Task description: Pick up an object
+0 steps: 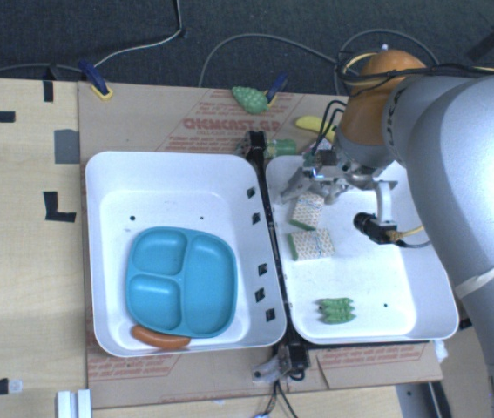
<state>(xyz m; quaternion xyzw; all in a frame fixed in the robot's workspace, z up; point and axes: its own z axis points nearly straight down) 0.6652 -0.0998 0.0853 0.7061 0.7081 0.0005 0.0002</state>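
Looking down from the overhead camera, the gripper (pixel 321 179) hangs over the top of the right bin (pixel 421 316), just above two speckled sponge pieces (pixel 309 227). Can't tell whether the fingers are released or clenched. Those sponges look light and squishy, so I'd pinch across the narrow sides. The green pea pod (pixel 335 310) nearer the front looks small and probably slippery.

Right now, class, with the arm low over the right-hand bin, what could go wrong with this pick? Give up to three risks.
1. The tool sits near the dividing wall between the two shallow white bins, so it may strike the wall.
2. Two pale patterned sponge-like pieces lie close together; it might nudge both and grasp neither.
3. The small green pea pod lies flat and low, so a grab there could slip.
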